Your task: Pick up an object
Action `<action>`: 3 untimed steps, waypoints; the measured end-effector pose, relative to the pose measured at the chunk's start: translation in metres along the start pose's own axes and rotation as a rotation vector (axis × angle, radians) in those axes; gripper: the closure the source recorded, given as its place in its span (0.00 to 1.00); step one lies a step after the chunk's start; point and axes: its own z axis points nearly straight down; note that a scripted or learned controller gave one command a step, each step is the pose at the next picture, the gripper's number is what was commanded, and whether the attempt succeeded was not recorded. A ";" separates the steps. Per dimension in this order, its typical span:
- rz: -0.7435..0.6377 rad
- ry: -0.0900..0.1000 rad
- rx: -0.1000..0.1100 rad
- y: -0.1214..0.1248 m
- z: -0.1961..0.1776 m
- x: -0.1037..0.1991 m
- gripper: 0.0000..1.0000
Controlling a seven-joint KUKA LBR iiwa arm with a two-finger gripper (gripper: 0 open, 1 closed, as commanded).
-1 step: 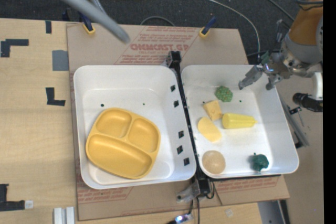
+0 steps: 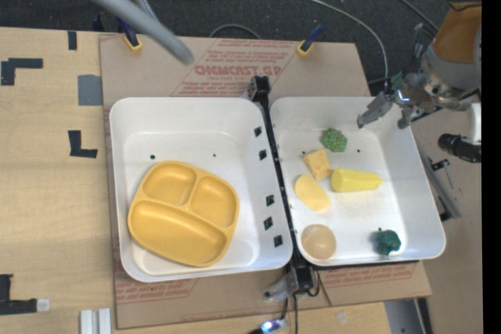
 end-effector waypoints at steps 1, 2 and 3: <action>-0.001 0.001 0.005 0.001 0.064 0.005 0.00; -0.002 0.001 0.001 0.001 0.115 0.007 0.00; -0.004 0.000 0.002 0.002 0.102 0.007 1.00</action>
